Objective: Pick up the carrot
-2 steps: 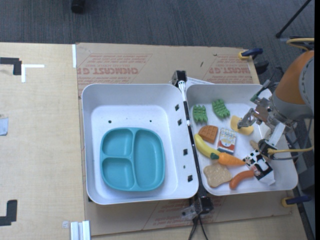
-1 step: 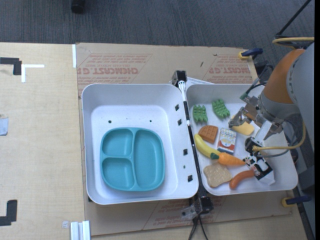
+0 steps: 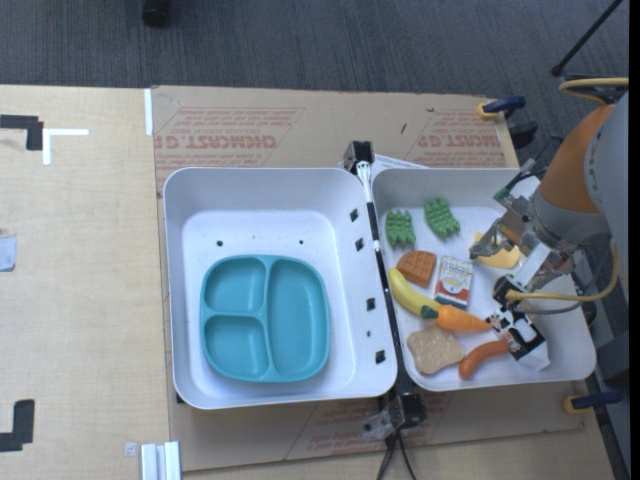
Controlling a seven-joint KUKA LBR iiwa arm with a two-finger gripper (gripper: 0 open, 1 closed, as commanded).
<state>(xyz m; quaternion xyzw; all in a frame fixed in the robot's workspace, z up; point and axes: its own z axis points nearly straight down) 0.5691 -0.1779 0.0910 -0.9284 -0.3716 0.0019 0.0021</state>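
Down in the right bin, the carrot lies flat on the smooth white floor. It is a glossy orange cone with a stubby green cap at its left end. That cap sits against the lower end of a curved yellow banana, and the tapered tip points right. Just below the carrot are a tan, rounded bread slice and a bent orange-red sausage. Above it stand a small printed carton and a square, grid-patterned waffle. Two knobbly green pieces lie side by side further up the bin.

The gripper, grey metal below the orange-banded wrist, hangs over the bin's right half, just above a pale yellow wedge. It is apart from the carrot and nothing is seen in its grasp. Whether it is spread or closed cannot be made out from this angle.

The left bin has rounded corners and holds a matte teal plate moulded into three compartments. Both bins rest on a sheet of printed brown cardboard.
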